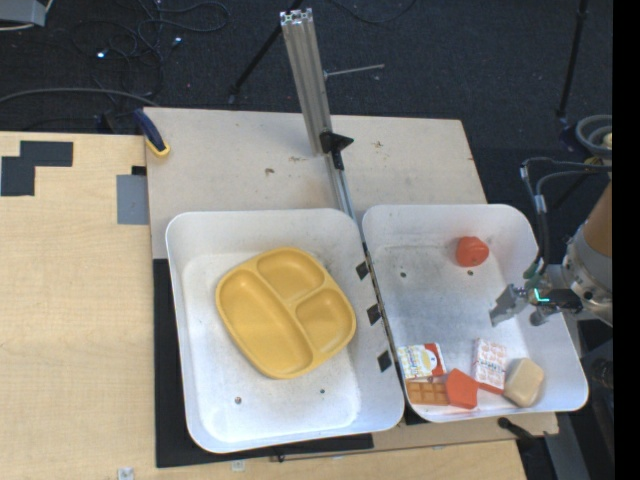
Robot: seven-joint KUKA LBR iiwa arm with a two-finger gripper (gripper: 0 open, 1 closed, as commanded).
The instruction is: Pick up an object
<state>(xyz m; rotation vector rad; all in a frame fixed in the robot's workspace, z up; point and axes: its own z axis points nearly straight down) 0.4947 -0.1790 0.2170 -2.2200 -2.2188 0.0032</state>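
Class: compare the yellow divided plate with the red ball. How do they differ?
The yellow divided plate is broad, flat and sectioned; the red ball is small and round. The plate lies in the left bin, the ball in the right bin. Both rest untouched.

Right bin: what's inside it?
The right bin holds a red ball, a snack packet, an orange block, a small wrapper and a beige lump. The end effector covers some floor.

A red ball [472, 251] lies near the right bin's far wall. An orange block [461, 389], two small packets [421, 361] [490, 364] and a tan lump [524, 382] cluster at its near edge.
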